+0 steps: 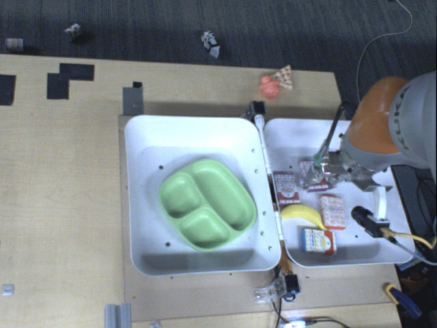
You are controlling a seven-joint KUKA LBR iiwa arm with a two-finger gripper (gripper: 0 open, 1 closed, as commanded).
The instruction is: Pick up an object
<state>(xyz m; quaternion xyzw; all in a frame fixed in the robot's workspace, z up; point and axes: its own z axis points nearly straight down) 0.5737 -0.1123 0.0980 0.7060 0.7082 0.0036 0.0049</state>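
My gripper (315, 172) hangs low over the middle of the right bin (300, 134), reaching in from the right. Just left of it lies a red and white packet (285, 187). A yellow banana (304, 214) lies below it, near the bin's centre. A red and white carton (332, 211) rests to the banana's right. A small blue, yellow and red box (318, 240) sits near the bin's front wall. Something small and pale sits right under the gripper, too blurred to name.
The left bin (147, 142) holds a green divided plate (207, 202). A red ball with a pale wrapper (274, 84) lies on the bench behind the bins. The arm's orange band (379, 115) stands over the right bin's right side.
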